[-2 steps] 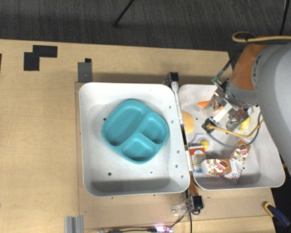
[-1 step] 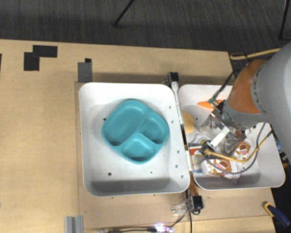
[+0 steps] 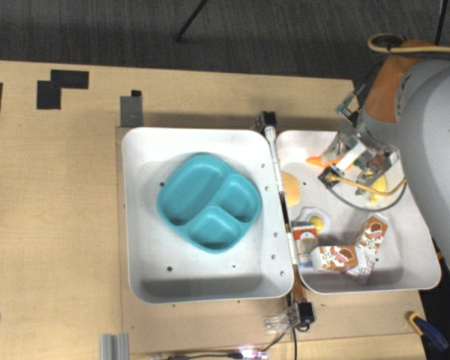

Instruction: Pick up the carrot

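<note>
The small orange tapered carrot shows just its pointed tip — bright against the right white plastic bin, upper half. The grey two-finger gripper sits touching it; whether it grasps — cannot tell. Left bin holds a teal divided plate.

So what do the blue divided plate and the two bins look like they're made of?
Blue divided plate: likely molded plastic, matte, with an even teal colour and soft rounded compartments. Left bin and right bin: probably white plastic, smooth with a slight sheen and rounded corners.
</note>
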Robot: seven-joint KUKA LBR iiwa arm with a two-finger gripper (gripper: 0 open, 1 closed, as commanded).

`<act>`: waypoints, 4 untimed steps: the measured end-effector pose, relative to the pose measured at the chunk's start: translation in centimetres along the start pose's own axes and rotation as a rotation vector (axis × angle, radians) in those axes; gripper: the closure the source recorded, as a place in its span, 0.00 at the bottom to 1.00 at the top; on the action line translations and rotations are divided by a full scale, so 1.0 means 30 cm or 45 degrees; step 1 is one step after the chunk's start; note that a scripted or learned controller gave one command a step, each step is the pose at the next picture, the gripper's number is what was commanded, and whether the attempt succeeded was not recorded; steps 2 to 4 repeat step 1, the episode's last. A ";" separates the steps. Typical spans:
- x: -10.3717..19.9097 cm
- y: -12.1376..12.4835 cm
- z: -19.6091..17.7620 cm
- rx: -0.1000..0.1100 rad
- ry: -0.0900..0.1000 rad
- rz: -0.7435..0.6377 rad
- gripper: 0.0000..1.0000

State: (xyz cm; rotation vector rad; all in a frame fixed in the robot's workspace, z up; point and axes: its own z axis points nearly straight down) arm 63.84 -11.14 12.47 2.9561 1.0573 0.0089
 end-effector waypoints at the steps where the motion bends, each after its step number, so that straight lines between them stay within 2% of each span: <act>1: -0.115 -0.217 0.126 0.004 -0.003 0.264 0.00; 4: -0.115 -0.217 0.126 0.004 -0.003 0.264 0.00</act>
